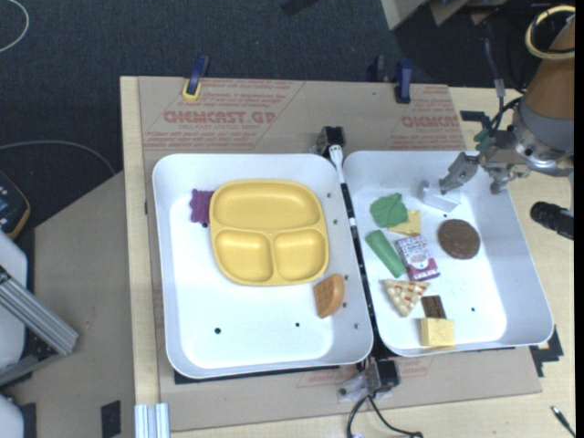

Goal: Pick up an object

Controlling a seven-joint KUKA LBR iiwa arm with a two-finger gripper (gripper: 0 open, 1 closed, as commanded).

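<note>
Two white bins sit side by side on a cardboard-covered bench; the landmark below is the yellow divided tray lying in the left bin.

Left of the tray, touching its corner: a purple piece. Just below its lower right corner: an orange-brown bread-like piece.

Right of the tray, in the right bin, loose candidates for picking lie clustered: green leaf-like piece, green pod, purple-and-white packet, brown round cookie, pizza slice, dark brown block, yellow block.

Far right of the tray, above the cookie: gripper, fingers apart, nothing between them. Judged to be poised over the cluster, no object yet chosen or lifted.
</note>
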